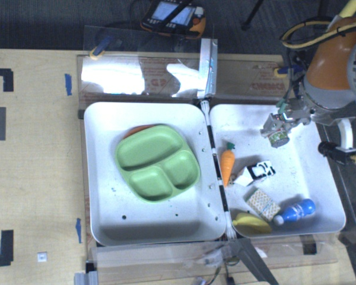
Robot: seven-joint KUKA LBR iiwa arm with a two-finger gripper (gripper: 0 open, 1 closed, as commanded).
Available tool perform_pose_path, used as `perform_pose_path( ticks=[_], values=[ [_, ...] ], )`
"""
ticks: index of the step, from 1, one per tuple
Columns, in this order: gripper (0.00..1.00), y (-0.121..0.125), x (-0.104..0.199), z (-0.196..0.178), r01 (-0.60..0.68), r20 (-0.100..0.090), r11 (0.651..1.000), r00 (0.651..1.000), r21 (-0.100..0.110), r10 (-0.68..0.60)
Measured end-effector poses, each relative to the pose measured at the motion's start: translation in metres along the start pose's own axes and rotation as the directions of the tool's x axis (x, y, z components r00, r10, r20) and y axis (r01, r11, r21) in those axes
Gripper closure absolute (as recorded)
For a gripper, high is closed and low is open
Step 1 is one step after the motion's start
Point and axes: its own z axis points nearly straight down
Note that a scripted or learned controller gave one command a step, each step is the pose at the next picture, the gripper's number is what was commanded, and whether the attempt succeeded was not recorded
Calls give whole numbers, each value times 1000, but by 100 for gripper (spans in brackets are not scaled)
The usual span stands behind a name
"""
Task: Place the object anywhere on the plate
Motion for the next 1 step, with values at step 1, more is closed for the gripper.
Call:
perform_pose_path(
  ticks=[1],
  values=[
    [100,-1,73,-11,76,0,997,997,2,-76]
  ],
)
